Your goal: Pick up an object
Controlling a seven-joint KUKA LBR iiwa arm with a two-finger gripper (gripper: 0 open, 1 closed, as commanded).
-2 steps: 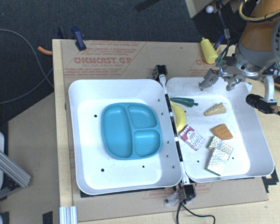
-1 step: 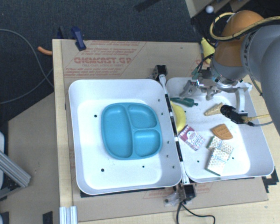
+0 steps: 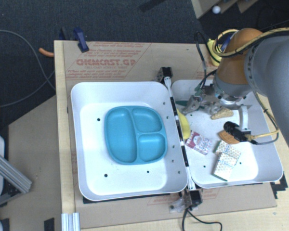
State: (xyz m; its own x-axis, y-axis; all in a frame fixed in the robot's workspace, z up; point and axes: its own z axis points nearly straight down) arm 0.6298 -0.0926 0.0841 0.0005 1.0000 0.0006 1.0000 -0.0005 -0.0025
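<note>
Objects lie scattered in the right bin (image 3: pixel 272 170): a yellow piece (image 3: pixel 184 124) just left of the gripper (image 3: pixel 205 102), a small red-and-white packet (image 3: pixel 199 143) below it, two patterned packets (image 3: pixel 227 159) farther down to its right. Whether the gripper is spread or pinching, I cannot tell. Far left sits a blue divided plate (image 3: pixel 135 134).

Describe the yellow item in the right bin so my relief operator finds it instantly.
Find the right bin, the one under the arm. Along its left wall, beside the divider between bins, lies a yellow banana-like piece. It is the bin's one plain yellow item; the packet beside it is red-and-white printed.
</note>
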